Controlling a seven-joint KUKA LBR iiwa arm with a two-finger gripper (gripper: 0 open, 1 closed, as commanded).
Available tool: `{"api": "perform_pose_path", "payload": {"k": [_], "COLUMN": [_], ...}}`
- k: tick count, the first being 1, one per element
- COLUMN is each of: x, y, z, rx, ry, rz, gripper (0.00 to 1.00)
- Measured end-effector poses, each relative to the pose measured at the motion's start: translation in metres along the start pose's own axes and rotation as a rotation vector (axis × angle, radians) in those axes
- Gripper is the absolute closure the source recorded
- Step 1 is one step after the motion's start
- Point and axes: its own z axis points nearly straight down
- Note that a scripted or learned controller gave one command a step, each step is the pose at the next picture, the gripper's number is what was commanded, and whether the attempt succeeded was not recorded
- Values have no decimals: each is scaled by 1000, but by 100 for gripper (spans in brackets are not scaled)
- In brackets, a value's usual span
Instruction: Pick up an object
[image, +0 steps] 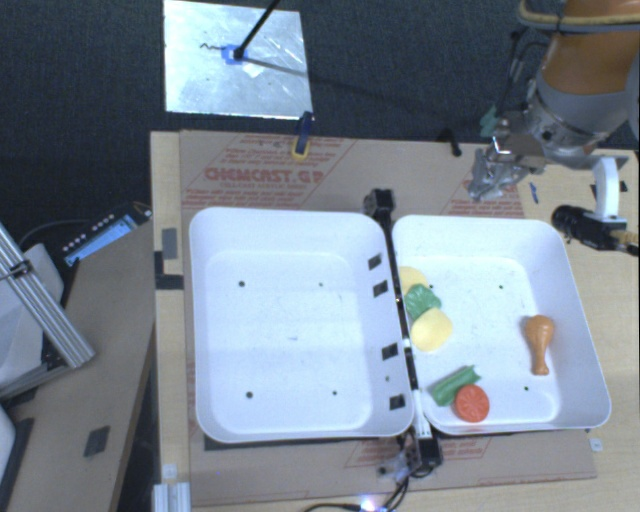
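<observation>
The right bin (560, 300) holds a brown drumstick-shaped toy (539, 343) near its right side. Along its left wall lie a yellow piece (411, 279), a green piece (421, 299) and a pale yellow round toy (432, 330). Near the front sit a green bean-like toy (453, 383) and a red tomato-like disc (472, 403). My gripper (490, 180) hangs above the bench just beyond the right bin's far rim, well away from every toy, with nothing seen in it.
The left bin (290, 320) lies beside the right one, joined by a black clipped divider (395, 320). A yellow and blue clamp (301, 140) sits on the cardboard behind the bins. A shiny metal sheet (238, 60) lies further back.
</observation>
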Motion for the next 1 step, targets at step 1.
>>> {"api": "perform_pose_path", "payload": {"k": [1], "x": [52], "y": [-17], "z": [-96], "rx": [-8], "ry": [1], "rz": [-3], "gripper": [100]}}
